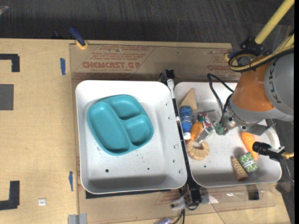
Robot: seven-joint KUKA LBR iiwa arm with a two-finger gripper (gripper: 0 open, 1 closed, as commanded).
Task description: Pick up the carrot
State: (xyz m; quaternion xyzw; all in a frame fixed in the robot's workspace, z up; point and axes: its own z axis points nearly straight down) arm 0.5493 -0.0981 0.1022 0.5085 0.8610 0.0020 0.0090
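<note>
Our gripper, fingers unreadable, hangs mid-bin, while the carrot lies towards the right bin's right edge.

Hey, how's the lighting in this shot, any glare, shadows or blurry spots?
Camera view: even, soft light; mild sheen on the shallow white left bin beside the turquoise divided plastic plate; faint shadow under the grey arm across the white right bin; the small orange carrot looks slightly soft.

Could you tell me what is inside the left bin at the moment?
The left bin holds a teal divided plate with three compartments and a few dark specks on its floor. Whatever lies under the plate is covered.
</note>
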